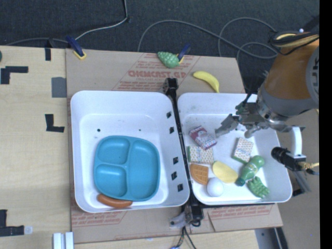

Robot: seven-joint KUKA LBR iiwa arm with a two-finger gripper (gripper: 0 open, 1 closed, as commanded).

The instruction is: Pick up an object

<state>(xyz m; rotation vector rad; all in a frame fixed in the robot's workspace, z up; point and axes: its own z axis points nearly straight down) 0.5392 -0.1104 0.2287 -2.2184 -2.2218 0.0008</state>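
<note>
The step in hand looks like the approach: the claw (237, 127) hangs over the right bin (284, 190), above and between the small red-and-white packet (201, 137) and the pale square packet (243, 149), touching neither so far as the slant shows. Its two fingers stand spread apart with nothing between them. The next move, I judge, calls for settling on one target, centring over it and descending before closing; the yellow lemon-like piece (224, 171), white egg (215, 187) and green bottle (249, 170) crowd close together nearby.
</note>
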